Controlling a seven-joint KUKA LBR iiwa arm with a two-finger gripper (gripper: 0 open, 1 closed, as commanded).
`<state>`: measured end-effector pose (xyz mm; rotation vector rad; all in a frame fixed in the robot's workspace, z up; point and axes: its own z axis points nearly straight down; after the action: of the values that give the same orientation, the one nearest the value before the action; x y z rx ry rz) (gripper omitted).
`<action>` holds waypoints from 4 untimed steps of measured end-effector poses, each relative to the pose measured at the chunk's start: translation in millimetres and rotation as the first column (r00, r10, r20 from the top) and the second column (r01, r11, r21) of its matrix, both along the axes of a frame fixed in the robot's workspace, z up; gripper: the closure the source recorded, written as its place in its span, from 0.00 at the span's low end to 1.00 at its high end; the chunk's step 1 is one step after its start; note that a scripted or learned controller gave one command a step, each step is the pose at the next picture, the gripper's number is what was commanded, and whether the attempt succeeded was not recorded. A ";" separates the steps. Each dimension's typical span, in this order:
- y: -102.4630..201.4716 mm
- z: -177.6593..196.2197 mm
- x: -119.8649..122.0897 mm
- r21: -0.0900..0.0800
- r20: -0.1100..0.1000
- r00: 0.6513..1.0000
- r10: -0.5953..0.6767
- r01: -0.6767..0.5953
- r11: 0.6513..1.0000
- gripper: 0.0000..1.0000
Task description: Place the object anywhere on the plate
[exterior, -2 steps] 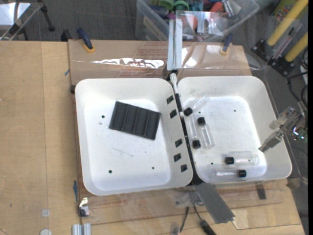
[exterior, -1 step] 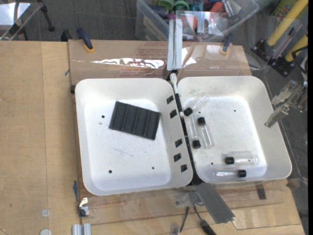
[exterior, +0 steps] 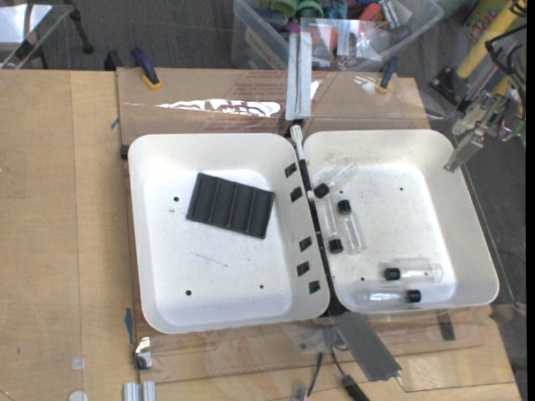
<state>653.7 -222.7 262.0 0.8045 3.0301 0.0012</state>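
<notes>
Right bin point(exterior: 468, 224): clear tubes with black caps, two nearest point(exterior: 410, 272), others point(exterior: 343, 215) toward the divider, outlines faint against white. Left bin point(exterior: 159, 291): dark ribbed plate point(exterior: 230, 205), bare. Gripper point(exterior: 458, 159) at far right rim, blurred; jaw state indeterminable.

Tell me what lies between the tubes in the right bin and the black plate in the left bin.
The bins' adjoining raised rims separate the tubes from the plate. Nothing else lies between; the gripper hangs at the right bin's far right corner.
</notes>
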 end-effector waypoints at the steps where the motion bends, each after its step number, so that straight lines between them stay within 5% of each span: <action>1: 0.6 10.0 4.7 -0.002 0.002 0.983 0.185 -0.185 0.983 0.00; 2: 0.6 21.7 6.2 -0.004 0.011 0.983 0.183 -0.183 0.983 1.00; 3: 0.0 -165.9 -38.9 0.001 -0.001 0.995 0.098 -0.098 0.995 1.00; 4: 0.1 -169.3 -38.9 0.003 0.004 0.964 -0.264 0.264 0.964 1.00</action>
<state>614.9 -222.6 92.8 1.1999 2.8919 0.0052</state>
